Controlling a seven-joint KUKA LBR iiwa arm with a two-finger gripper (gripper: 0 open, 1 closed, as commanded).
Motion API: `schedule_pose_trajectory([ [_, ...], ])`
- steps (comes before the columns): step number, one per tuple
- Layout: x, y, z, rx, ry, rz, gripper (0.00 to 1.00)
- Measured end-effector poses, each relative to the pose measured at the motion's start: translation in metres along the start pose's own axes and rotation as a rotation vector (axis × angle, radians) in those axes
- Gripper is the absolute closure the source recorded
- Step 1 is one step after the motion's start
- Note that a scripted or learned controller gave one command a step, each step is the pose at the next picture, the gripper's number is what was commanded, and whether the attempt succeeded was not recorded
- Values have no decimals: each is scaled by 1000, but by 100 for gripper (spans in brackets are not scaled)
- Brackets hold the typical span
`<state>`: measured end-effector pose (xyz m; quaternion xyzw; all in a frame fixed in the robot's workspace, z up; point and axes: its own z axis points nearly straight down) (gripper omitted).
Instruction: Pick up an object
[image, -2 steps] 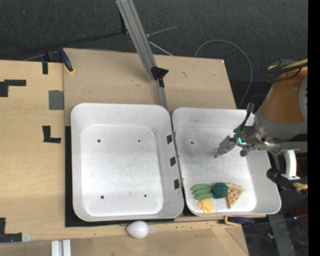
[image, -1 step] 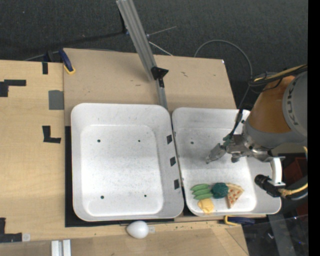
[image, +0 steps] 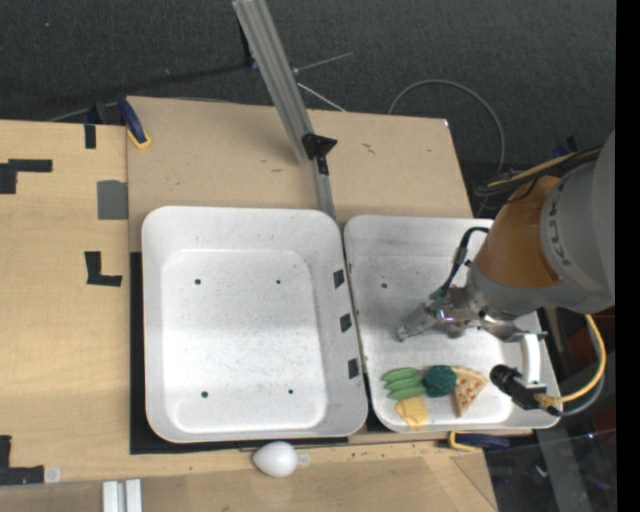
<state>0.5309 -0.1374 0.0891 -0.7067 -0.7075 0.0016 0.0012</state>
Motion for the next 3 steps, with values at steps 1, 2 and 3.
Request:
schedule_pose_trajectory([
  [1, 1, 0, -12, 0, 2, -1, 100],
  [2, 1, 5, -74, -8, -1, -1, 100],
  [3, -1, 1, -118, -7, 0, 0, 100],
])
